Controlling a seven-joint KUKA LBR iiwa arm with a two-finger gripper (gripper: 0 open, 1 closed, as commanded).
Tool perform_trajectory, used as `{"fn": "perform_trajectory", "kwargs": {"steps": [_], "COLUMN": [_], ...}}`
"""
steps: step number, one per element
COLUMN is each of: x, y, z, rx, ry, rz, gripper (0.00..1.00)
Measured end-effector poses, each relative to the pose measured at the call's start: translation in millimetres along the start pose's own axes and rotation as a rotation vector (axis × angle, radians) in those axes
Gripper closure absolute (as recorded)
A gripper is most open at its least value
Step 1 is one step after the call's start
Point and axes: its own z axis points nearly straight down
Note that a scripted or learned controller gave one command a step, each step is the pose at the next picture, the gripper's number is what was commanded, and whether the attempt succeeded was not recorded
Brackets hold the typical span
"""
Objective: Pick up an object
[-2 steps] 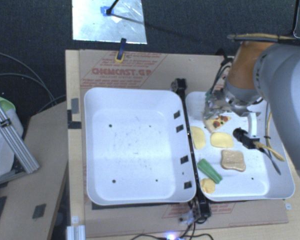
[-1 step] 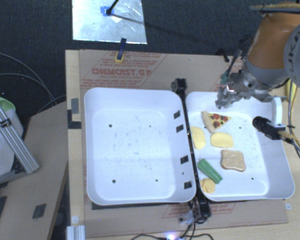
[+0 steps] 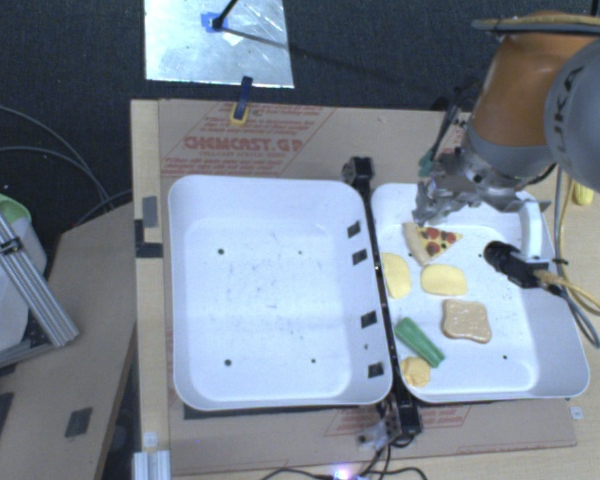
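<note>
My gripper (image 3: 426, 211) hangs low over the back of the right bin (image 3: 555, 368), just above the wide end of a pizza slice toy (image 3: 428, 242). Nothing shows between its fingers. In front of the slice lie a yellow round piece (image 3: 444, 280), a pale yellow oval piece (image 3: 396, 276) by the bin's left wall, a slice of toast (image 3: 466, 320), a green pod (image 3: 419, 340) and a small yellow lump (image 3: 416, 371) at the front left.
The left bin (image 3: 270, 298) sits beside the right one, joined by a black clip strip (image 3: 372, 268). Both rest on a cardboard sheet (image 3: 245, 138). A shiny foil square (image 3: 218, 26) lies behind the bench.
</note>
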Motion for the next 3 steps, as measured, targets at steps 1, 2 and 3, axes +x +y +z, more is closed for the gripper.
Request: {"fn": "perform_trajectory", "kwargs": {"steps": [1,2,3], "x": [-1.0,58.0,91.8], "y": [0.0,50.8,65.8], "z": [0.1,-68.5,25.6], "rx": [0.000,-0.011,0.004], "ry": [0.000,0.001,0.001], "rz": [0.001,-0.005,-0.001], "gripper": [0.00,0.00,0.00]}}
